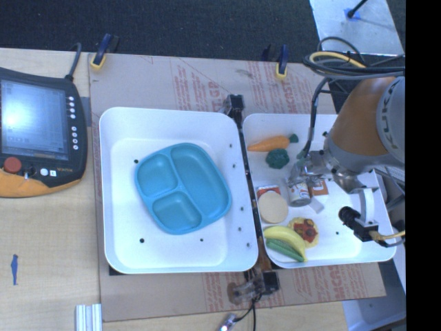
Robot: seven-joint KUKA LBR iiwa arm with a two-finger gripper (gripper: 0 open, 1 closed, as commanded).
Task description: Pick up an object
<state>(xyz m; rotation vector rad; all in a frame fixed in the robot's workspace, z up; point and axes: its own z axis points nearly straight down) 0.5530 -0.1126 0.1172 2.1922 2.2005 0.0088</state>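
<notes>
The right bin (344, 257) holds an orange carrot (269, 143), a dark green lump (278, 158), a small silver can (299, 194), a cream round disc (273, 207), a banana (284, 242) and a red-and-yellow round toy (305, 230). My gripper (306, 173) hangs low over the middle of this bin, just above and behind the can. The wrist hides its tips. A red-and-white packet (267, 192) lies left of the can.
The left bin (110, 185) carries a blue three-part plate (182, 187). A control pendant (38, 133) lies on the bench at far left. Clamps and cables sit along the bench's back edge. The arm's grey and orange body (365, 126) covers the right bin's far right corner.
</notes>
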